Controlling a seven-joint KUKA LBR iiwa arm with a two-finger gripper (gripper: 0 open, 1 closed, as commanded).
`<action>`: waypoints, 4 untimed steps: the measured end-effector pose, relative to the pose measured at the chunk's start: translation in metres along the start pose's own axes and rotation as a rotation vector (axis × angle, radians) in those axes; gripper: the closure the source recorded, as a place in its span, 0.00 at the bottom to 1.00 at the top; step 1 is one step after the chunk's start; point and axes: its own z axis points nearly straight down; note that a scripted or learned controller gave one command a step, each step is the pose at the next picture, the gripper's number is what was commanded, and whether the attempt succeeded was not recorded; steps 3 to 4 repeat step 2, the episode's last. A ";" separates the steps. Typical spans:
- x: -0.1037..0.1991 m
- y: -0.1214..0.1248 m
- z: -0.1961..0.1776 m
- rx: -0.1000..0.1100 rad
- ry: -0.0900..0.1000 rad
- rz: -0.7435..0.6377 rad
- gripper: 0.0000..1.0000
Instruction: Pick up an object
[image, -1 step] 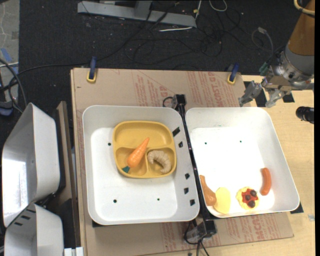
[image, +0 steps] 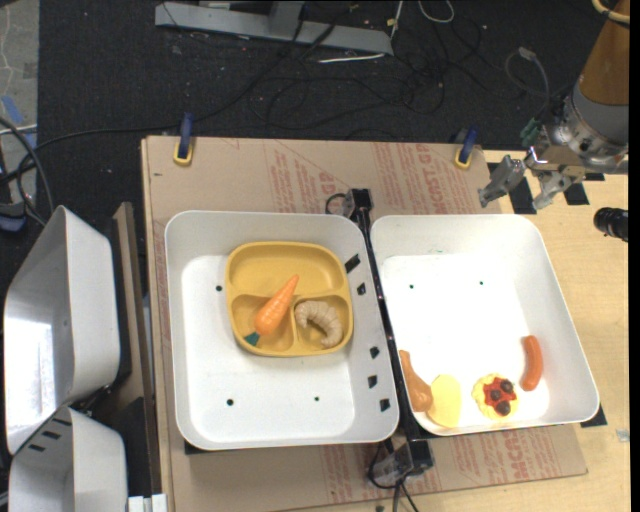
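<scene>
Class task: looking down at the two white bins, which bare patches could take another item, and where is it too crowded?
Right bin: its upper and middle floor is bare, above the sausage. Its near edge is crowded by the sausage, pizza piece, yellow chip and orange strip. Left bin: bare floor below and left of the yellow plate, which holds a carrot and shrimp.

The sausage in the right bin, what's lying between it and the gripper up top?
In the camera view, nothing lies between the gripper and the sausage, just bare white floor and the far rim of the right bin.
</scene>
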 end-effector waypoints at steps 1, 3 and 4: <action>-0.009 0.002 0.048 0.004 0.000 0.003 0.00; -0.005 0.000 0.091 0.004 0.001 0.002 0.00; -0.005 0.000 0.091 0.004 0.001 0.002 0.00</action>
